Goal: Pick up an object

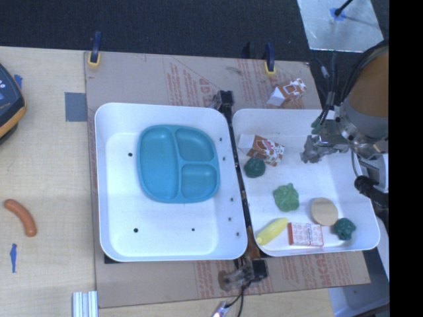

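The right bin (pixel 301 119) holds a brown and white snack packet (pixel 266 148), a dark green ball (pixel 254 168), a light green leafy toy (pixel 286 197), a tan round biscuit (pixel 324 211), a dark green broccoli piece (pixel 344 228), a yellow banana-like piece (pixel 271 231) and a red and white box (pixel 306 234). My gripper (pixel 316 148) hangs over the bin's upper right part, right of the snack packet and apart from it. Nothing shows between its fingers.
The left bin (pixel 109 177) carries a blue divided plate (pixel 178 164). Another snack packet (pixel 287 92) lies on the cardboard behind the right bin. An orange sausage (pixel 21 217) rests on the bench at far left, and a dark device (pixel 8 101) sits at the left edge.
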`<action>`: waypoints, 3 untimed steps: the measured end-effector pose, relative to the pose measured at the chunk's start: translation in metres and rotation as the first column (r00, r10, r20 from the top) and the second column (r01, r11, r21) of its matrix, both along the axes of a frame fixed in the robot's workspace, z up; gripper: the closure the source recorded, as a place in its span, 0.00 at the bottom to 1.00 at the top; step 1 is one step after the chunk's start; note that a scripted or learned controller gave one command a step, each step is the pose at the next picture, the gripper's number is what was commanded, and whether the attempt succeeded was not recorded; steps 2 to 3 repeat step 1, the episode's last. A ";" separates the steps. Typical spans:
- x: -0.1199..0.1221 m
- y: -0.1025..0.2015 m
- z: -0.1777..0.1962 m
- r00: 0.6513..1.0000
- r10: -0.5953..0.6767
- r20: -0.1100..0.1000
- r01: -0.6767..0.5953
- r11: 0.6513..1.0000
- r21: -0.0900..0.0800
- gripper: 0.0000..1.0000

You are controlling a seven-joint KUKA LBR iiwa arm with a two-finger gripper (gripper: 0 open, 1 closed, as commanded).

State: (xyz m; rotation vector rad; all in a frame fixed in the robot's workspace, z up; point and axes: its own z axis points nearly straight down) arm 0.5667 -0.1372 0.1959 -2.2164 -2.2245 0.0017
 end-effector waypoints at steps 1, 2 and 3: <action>-0.025 -0.003 -0.034 1.000 0.001 -0.002 -0.001 1.000 0.000 0.00; -0.025 -0.003 -0.034 1.000 0.001 -0.002 -0.001 1.000 0.000 0.00; -0.025 -0.003 -0.034 1.000 0.001 -0.002 -0.001 1.000 0.000 0.00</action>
